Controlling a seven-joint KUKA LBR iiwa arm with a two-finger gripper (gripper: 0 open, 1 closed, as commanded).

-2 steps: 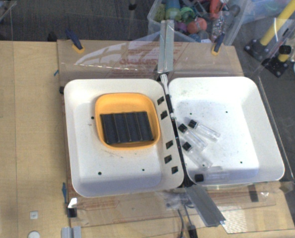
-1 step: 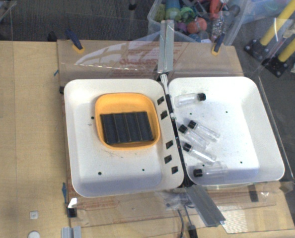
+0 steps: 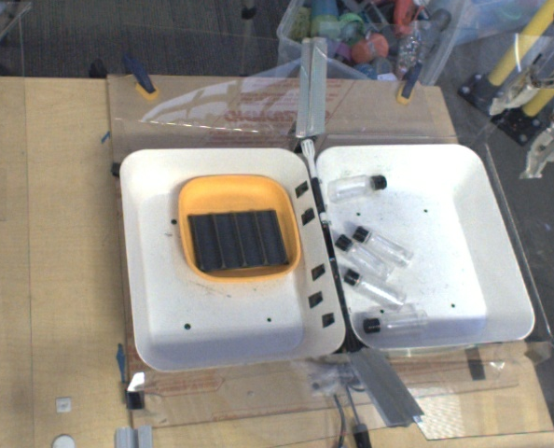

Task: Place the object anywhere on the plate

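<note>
On the table, the right bin (image 3: 501, 241) holds five clear vials, the nearest vial (image 3: 392, 323) by its front wall; the left bin (image 3: 146, 306) holds the orange plate (image 3: 238, 226) bearing a ridged black block (image 3: 237, 240); end effector state: cannot tell.

From my remote seat I saw a clear tub of bright toys (image 3: 375, 12) at twelve o'clock beyond the bins. Blue clamps (image 3: 144, 82) pinned a taped plastic sheet (image 3: 226, 108) to the wooden counter (image 3: 39, 250). Yellow-cabled gear (image 3: 529, 54) sat at two o'clock. A grey metal strip (image 3: 389, 395) lay at six o'clock.
</note>
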